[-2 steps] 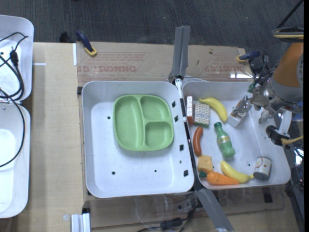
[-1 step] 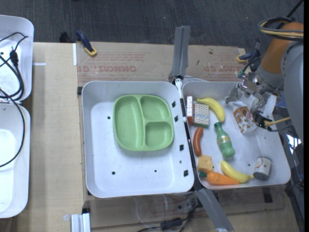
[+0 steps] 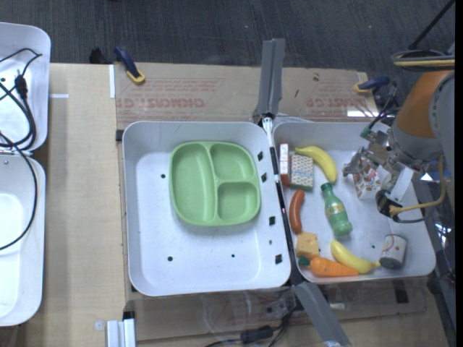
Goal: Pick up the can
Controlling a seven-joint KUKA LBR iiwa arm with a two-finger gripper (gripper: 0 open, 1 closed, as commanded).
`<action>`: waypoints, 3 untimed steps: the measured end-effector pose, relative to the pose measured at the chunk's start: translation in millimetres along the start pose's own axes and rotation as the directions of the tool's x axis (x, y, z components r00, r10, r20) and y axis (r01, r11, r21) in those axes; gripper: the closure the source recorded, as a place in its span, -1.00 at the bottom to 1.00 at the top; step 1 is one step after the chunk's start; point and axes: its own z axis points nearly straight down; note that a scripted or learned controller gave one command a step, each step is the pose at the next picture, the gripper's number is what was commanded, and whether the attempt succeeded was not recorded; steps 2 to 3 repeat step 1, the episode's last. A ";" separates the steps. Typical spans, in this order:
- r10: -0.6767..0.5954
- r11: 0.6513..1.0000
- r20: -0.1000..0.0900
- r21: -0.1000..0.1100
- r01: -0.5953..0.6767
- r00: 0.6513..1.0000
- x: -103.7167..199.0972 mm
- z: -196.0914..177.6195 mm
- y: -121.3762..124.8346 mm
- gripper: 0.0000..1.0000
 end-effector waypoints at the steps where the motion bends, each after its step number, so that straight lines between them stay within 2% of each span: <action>1: -0.003 1.000 0.001 -0.002 0.003 1.000 0.4 -10.5 0.6 1.00; 3: -0.003 1.000 0.001 -0.002 0.003 1.000 0.4 -10.5 0.6 1.00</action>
